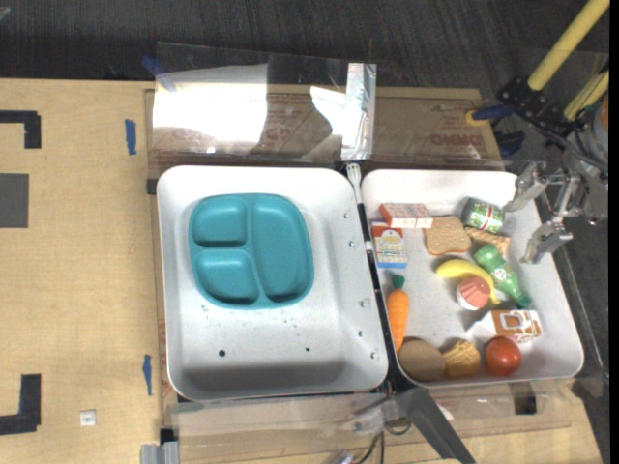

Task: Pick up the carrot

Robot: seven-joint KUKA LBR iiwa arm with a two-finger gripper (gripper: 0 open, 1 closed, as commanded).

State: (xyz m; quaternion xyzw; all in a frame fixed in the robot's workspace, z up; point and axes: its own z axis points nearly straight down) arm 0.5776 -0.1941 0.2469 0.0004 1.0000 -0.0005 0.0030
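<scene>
- Two shallow white bins are seen side by side; the left bin [184, 356] holds a teal divided plate [253, 249], set toward its 11 o'clock corner.
- The right bin [571, 346] is crowded with toy food and small packages.
- The carrot [397, 314] is found in the right bin against its left wall, at about 8 o'clock from the bin's centre — orange, with its green top pointing to 12 o'clock.
- Just at 12 o'clock of the carrot, a small carton [390, 245] with blue and red print is seen; its lettering is too small to be read.
- A red and white box [407, 217] lies toward 11 o'clock in the bin, its writing likewise unreadable.
- A slice of toast [448, 236], a green can [484, 216], a banana [458, 271] and a green bottle [503, 274] are grouped around the centre.
- Along the 6 o'clock edge, a brown potato-like piece [421, 358], a bumpy brown bread-like piece [462, 358] and a tomato [503, 356] are lined up; an orange carton [516, 325] sits just above the tomato.
- The gripper [553, 216] is held over the bin's 2 o'clock corner, well apart from the carrot — its fingers are seen spread apart, and nothing is held between them.
- Faint print is seen on the cardboard [426, 129] behind the bins, but it cannot be made out.
</scene>
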